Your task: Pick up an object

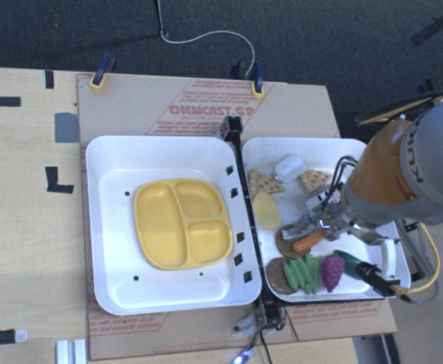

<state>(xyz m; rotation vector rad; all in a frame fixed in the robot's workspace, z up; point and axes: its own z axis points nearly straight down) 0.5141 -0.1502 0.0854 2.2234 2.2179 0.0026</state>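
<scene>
Sausage, orange-red, lies in the right bin directly under the gripper, its long axis running from lower left up to the right, on a brown disc. Whether the claw is spread or pinching it I cannot tell; the wrist hides that. Left of the claw sits a pale yellow piece; below it, green beans and purple grapes. Far left, a yellow divided plate fills the other bin.

Robotics lab: clamped bench, bins.
</scene>
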